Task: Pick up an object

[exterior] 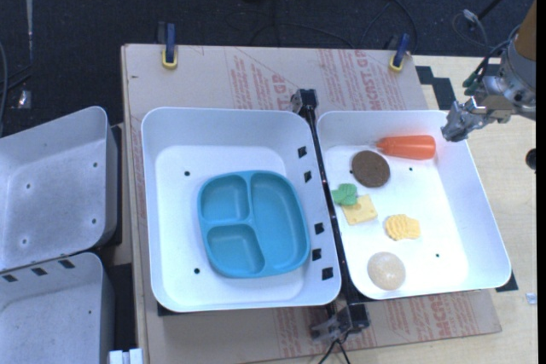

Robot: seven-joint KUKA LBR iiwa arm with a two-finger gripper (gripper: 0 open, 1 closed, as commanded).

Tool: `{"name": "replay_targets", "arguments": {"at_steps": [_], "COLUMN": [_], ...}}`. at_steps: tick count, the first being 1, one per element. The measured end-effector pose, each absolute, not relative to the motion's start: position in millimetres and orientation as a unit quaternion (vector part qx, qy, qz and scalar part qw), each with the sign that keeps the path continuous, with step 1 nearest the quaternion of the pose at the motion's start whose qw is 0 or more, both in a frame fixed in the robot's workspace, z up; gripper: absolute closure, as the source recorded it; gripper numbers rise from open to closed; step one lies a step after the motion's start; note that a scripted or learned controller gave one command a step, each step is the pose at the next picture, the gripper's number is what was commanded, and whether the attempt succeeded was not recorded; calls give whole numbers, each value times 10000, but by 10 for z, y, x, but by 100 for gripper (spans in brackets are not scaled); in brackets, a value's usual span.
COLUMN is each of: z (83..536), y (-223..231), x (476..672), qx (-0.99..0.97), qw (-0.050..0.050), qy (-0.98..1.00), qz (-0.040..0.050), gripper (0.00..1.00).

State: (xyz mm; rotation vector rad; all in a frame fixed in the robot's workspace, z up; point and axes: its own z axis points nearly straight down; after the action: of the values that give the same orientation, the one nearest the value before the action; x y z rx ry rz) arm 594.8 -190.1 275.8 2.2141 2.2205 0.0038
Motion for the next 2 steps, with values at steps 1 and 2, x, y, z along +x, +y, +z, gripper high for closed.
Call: {"name": "replay_targets", "arguments": {"at_steps": [1,2], "z": [2801,2832], "y": [-1379,-830], "x": [5839,5784], "qx": [7046,7044], "qw": [-5,-5], "qy": [7096,7098], "qz": [5,3], "gripper": [100,100]}}
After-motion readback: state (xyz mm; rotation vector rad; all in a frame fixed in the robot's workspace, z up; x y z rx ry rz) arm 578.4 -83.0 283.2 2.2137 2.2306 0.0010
